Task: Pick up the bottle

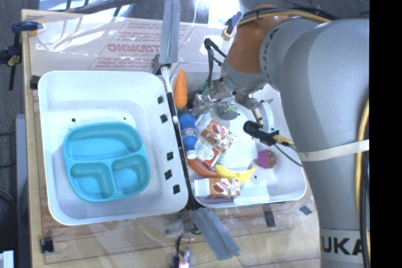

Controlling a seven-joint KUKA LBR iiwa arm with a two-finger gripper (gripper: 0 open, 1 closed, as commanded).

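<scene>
Robot gripper [217,99] hangs low over right bin [286,182], finger state can't be told, w/ blue-capped bottle [190,134] lying by the divider, just left of it.

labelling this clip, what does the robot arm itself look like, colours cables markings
The arm is bulky, rounded and light grey, with an orange band above the wrist. White "KUKA" lettering sits low on its body. Black cables loop beside the wrist, and the gripper is dark metal.

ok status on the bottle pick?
Claw low over right bin, fingers unclear. Bottle lying by the divider, not held. Carrot, snack packet, banana crowd it.
</scene>
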